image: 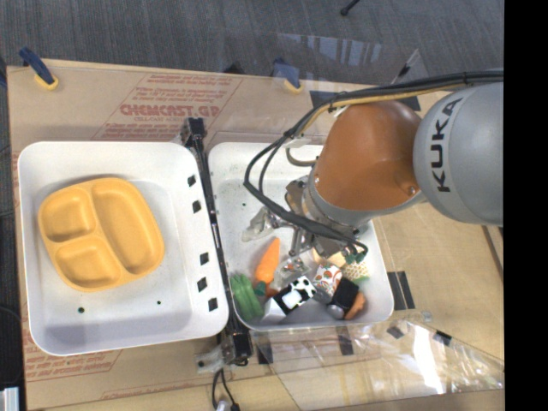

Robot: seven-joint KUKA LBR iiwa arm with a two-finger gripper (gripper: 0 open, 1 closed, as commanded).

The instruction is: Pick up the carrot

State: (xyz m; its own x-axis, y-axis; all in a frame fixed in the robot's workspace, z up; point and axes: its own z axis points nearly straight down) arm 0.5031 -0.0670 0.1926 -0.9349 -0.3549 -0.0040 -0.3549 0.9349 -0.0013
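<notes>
Right now the big grey robot arm with the orange band (pixel 377 157) leans in over the right white plastic bin (pixel 224 195). Its metal gripper (pixel 295 234) hangs low, just beside the top end of the small orange toy carrot (pixel 269 260). I cannot tell from where I stand if it is apart or together, because the fat orange part of the arm hides most of it. Nothing looks held yet, so I think the carrot has not been picked up.

The carrot lies tilted in the lower part of the right bin. Its bottom end is close to a green leafy toy (pixel 247 294). Just below it sits a black and white toy block (pixel 296 295). More little toy foods (pixel 347 285) are bunched up in the bottom right corner. I think they all slid down there because the bin is shallow and things get pushed to the edge.

The left white bin (pixel 34 315) holds a yellow plastic tray with three sections (pixel 98 231), well apart from the arm.

The upper half of the right bin is open, so that is the easy way in. Down low it is crowded, and a grab there could bump the toys or the bin wall.
</notes>
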